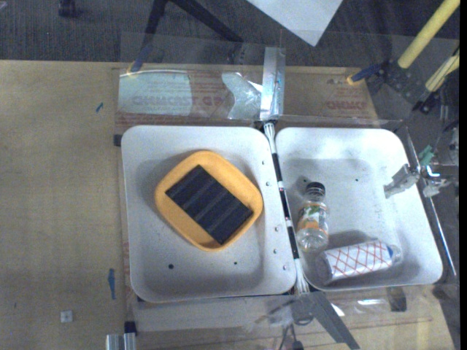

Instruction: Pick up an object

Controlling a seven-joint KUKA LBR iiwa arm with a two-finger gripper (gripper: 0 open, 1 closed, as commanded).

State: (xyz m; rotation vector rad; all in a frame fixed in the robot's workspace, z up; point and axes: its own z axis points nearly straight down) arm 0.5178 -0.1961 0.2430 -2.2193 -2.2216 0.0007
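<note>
I cannot tell if the pincer [410,178] is open. A small bottle [313,221] lies near it, its label too blurry.

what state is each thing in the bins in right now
yellow dish: upright in the left bin, dark ribbed pad lying inside it
small bottle: lying on its side in the right bin, dark cap on, near the divider
checkered can: lying on its side along the right bin's near wall
hand: at the right bin's right rim, holding nothing
</note>
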